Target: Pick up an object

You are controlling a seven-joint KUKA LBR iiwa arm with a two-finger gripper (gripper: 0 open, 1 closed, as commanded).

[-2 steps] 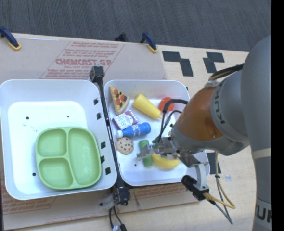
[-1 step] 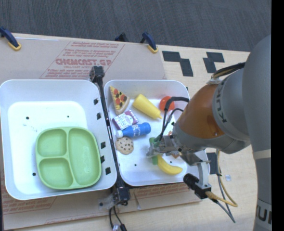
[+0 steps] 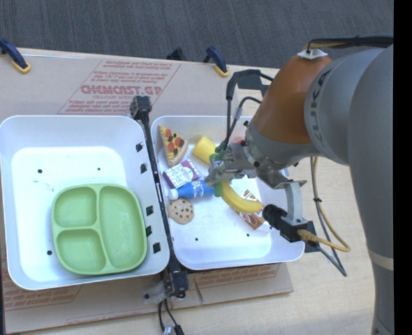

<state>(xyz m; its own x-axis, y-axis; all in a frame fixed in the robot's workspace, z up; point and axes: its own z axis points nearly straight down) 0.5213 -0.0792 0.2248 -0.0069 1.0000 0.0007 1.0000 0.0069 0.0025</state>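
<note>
Two white bins [image 3: 24,208] sit on a tan board [image 3: 122,89] printed with red lettering. In the left bin lies a pale green tray [image 3: 98,229]. The right bin [image 3: 220,246] holds a yellow banana [image 3: 241,201], a yellow block [image 3: 204,149], a pizza slice [image 3: 172,144] — orange-yellow with red spots — a purple packet [image 3: 180,173], a blue-and-white bottle [image 3: 192,190], a tan cookie [image 3: 181,211] with dark chips, and a brown-red item [image 3: 253,220]. The arm [image 3: 332,96] is grey with an orange band [image 3: 290,103]. Blue clamps [image 3: 14,54] with yellow tips grip the board's edge — the floor [image 3: 122,12] is dark grey.
</note>
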